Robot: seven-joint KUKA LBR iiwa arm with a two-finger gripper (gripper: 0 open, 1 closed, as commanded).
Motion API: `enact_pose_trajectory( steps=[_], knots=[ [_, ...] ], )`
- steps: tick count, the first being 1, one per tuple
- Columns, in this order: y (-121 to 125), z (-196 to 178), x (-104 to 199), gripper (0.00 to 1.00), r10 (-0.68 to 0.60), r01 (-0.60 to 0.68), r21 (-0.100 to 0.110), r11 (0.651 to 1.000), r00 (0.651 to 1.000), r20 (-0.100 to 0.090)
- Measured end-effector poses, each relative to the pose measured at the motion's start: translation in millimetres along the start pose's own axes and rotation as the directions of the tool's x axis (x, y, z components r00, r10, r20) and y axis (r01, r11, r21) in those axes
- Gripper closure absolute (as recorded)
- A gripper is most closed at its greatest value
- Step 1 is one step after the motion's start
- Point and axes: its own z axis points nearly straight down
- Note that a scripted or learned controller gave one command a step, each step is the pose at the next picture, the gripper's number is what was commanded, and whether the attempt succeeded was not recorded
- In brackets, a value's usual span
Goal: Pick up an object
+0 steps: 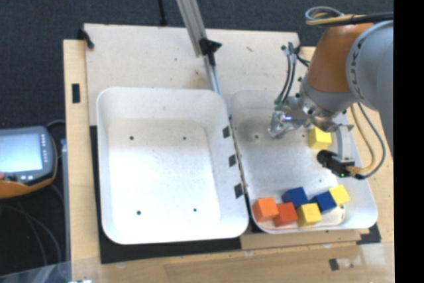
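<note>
My gripper hangs over the upper middle of the right bin, below the grey arm and its orange band. A yellow block lies just to its right, partly under the wrist. Along the bin's near edge sit an orange block, a red-orange block and a yellow block. Just behind these are two blue blocks and another yellow block.
The left bin stands beside the right one, its bare floor showing. A slanted metal pole rises from behind the bins. Cables loop down the arm's right side. A small screen device sits off the bench at left.
</note>
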Motion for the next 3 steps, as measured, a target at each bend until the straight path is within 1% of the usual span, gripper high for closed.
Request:
enact_pose_trajectory(
  steps=[1, 2, 3],
  knots=[
    [21.3, -26.5, -45.7, 1.0, 0.005, -0.005, -0.008, 1.0, 1.0, 0.003],
    [21.0, -36.2, -44.5, 1.0, 0.003, -0.003, -0.008, 1.0, 1.0, 0.001],
    [52.0, -32.1, -68.1, 1.0, 0.002, -0.002, -0.007, 1.0, 1.0, 0.001]
  ],
)
